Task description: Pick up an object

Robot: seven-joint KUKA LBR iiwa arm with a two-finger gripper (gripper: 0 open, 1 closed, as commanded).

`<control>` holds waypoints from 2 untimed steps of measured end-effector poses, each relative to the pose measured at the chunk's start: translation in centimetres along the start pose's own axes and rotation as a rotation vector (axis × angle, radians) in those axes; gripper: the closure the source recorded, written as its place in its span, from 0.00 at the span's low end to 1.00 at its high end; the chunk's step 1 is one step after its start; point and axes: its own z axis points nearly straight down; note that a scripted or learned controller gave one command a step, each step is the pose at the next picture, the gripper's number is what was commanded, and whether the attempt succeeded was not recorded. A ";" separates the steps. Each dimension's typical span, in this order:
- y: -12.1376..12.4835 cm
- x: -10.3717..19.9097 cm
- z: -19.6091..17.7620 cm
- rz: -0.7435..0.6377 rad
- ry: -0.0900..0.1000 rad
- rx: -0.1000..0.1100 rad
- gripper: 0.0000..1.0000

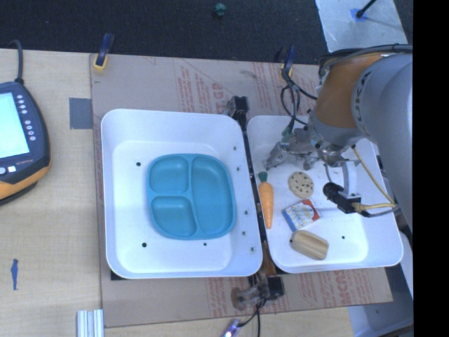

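Hovering low in the right bin [379, 255], your end effector [298, 153] sits spread wide with nothing between its fingers, above the cookie [301, 183], poised to descend.

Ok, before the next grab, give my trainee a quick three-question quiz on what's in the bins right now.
1. True or false: the blue divided plate lies in the left bin.
2. Which lies closest to the divider between the bins: A cookie, B carrot, C wooden block?
3. Which bin is the gripper over?

Key: 1 true; 2 B; 3 the right bin.
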 end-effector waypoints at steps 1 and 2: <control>-4.9 -0.4 0.1 -0.001 -0.001 0.002 0.00; -8.8 -2.9 0.1 -0.001 -0.001 0.002 0.00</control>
